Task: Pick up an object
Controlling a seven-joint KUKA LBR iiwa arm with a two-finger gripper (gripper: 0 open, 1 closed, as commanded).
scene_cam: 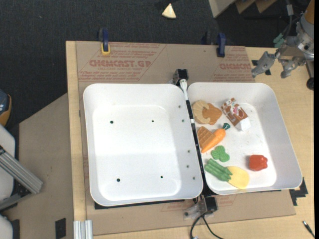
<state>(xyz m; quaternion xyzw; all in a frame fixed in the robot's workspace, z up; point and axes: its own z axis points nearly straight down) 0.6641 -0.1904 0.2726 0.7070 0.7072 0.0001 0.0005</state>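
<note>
i have the pincer parked off the upper right corner of the right bin, over the counter rather than over the toys. its two fingers look spread apart with nothing between them, so i read it as open and carrying nothing.

everything worth grabbing sits in the right bin. taking the carrot as my landmark: the cookie-like piece lies just above it, the small house-shaped block up and to its right, the green pieces just below it, the yellow piece below and right, touching the greens, and the red pepper well to its right, standing alone.

my judgement: the red pepper is the best target, since it has bare floor all round. i'd bring the pincer over it first, square the fingers across its narrow side, then descend straight and close only once low enough.
</note>
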